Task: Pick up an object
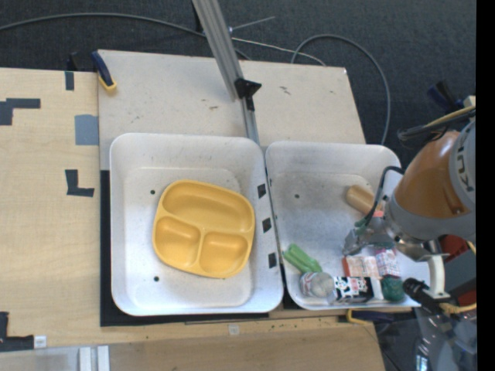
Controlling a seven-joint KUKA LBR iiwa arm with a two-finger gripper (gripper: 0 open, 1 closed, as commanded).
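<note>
Underneath, a wooden bench [46,207] bears two white bins [124,207].

A single fixed camera looked down on the counter [193,91] from above, at a slant and from middling height, near enough that both bins showed whole. The left bin [124,230] lay well to the left of the end effector [362,238], and the right bin [309,168] lay beneath it. The arm [433,184] entered from the frame's right side, behind the end effector. Dark floor [348,14] ran along the top.
</note>
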